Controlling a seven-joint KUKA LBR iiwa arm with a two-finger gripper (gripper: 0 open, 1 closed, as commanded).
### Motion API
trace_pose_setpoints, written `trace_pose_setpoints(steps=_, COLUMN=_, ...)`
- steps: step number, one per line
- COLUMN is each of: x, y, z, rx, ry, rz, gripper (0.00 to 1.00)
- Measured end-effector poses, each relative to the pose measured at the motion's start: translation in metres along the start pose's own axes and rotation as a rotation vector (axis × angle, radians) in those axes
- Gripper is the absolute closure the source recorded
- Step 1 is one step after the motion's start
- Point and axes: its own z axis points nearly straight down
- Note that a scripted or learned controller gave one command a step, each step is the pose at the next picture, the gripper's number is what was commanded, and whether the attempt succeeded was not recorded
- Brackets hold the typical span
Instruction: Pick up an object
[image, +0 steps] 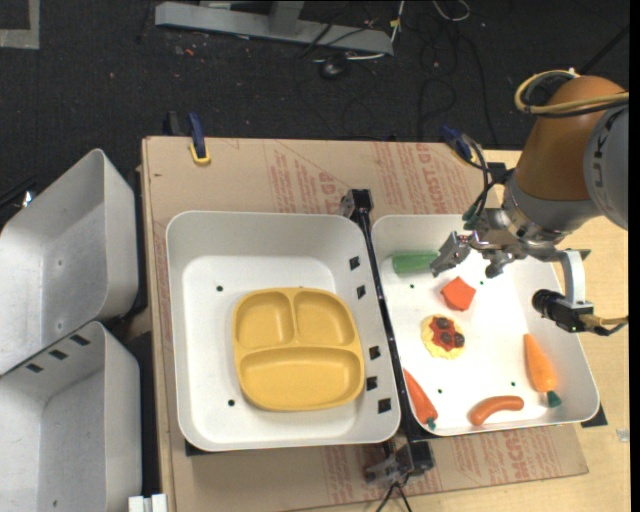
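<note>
Nearest the front edge, well below the pincer: a small sausage (495, 409), flanked by two carrots (540, 365) (420, 398). Closer up, a mini pizza toy (444, 337), yellow with dark toppings. Just under the pincer (470, 257), an orange-red block (458, 294), chunky and angular, lying flat in the right bin (575, 330). Pincer spread open, gripping nothing. Green cylinder (410, 263) just off its left.

Even overhead light, soft shadows (mild graininess), dark floor
</note>
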Motion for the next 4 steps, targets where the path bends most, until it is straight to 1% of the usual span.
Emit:
trace_pose_setpoints(steps=1, x=0.0, y=0.004, z=0.044, rx=-0.001, ry=0.0, rz=0.0, gripper=0.0)
trace_pose_setpoints(steps=2, x=0.0, y=0.005, z=0.031, rx=-0.007, ry=-0.001, rz=0.0, gripper=1.0)
trace_pose_setpoints(steps=3, x=-0.002, y=-0.002, z=-0.015, rx=-0.011, ry=-0.002, rz=0.001, gripper=1.0)
trace_pose_setpoints(steps=4, x=-0.002, y=-0.001, z=-0.037, rx=-0.01, ry=-0.001, rz=-0.003, gripper=1.0)
